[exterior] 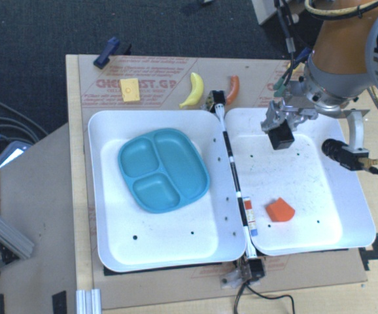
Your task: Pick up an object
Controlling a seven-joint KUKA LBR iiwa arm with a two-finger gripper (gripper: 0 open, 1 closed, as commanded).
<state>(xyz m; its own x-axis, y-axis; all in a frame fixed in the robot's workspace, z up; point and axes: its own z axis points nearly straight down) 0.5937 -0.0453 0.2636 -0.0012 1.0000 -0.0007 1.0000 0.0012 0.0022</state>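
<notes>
Orange, wedge-like and small, the block lies on the floor of the right bin, toward its near edge and close to the divider. It is the only loose thing in that bin, so I judge it the likely pick. Farther back, the gripper hangs over the same bin's far half; whether it is released or clenched I cannot tell. The block lies nearer the camera than the gripper, almost straight below it in the view. The blue plate sits in the left bin.
</notes>
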